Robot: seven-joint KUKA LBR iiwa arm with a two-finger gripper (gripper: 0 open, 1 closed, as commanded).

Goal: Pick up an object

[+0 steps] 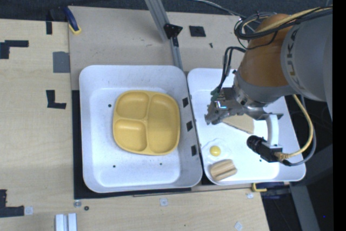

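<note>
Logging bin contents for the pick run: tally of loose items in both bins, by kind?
Yellow divided plate: 1
Small yellow round piece: 1
Tan bread roll: 1
Pale wedge-shaped slice: 1
Total: 4

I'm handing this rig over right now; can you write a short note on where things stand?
Gripper: low over the right bin, near its left side; nothing seen between its fingers.
Things: yellow divided plate in the left bin; in the right bin, a small yellow piece, a tan bread roll and a pale wedge by the wrist.
Done: no pick yet.
Left: grasp one object and lift it.
</note>
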